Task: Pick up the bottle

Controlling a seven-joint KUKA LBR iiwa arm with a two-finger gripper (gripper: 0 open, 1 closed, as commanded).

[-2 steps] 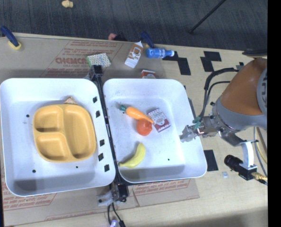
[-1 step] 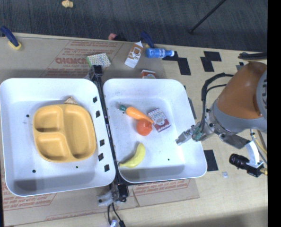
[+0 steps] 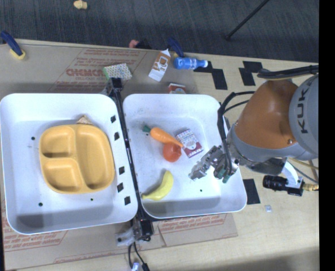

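The left bin (image 3: pixel 9 151), far to the left of the jaws, holds a yellow divided plate (image 3: pixel 76 157) with three compartments. A small tan scrap (image 3: pixel 83 119) peeks out at the plate's upper edge, touching it. A black divider strip (image 3: pixel 124 145) runs between the two bins.

In the right bin (image 3: pixel 173 103), left of the jaws, a yellow banana (image 3: pixel 161 187) lies near the lower wall, curved and resting flat. Above it and nearer the jaws, an orange carrot (image 3: pixel 164 136) with a green top lies at a slant; its thick end touches a round red-orange piece (image 3: pixel 171 152), which sits just below it. A small red and white packet (image 3: pixel 189 142) lies beside the carrot's right end, up and just to the left of the jaws.

The gripper (image 3: pixel 208 165) hangs low over the right part of this bin, its metal fingers pointing left and down. How the jaws stand cannot be told: the fingers blur into a grey cluster. Nothing is seen between them.

The bottle (image 3: pixel 188 64), blue and lying on its side, rests on the bench outside the bins, well above the jaws and beyond the right bin's upper wall. A small carton (image 3: pixel 159 65) stands just to its left.

The grey arm (image 3: pixel 303 117) with its orange band (image 3: pixel 266 114) reaches in on the right of the jaws.
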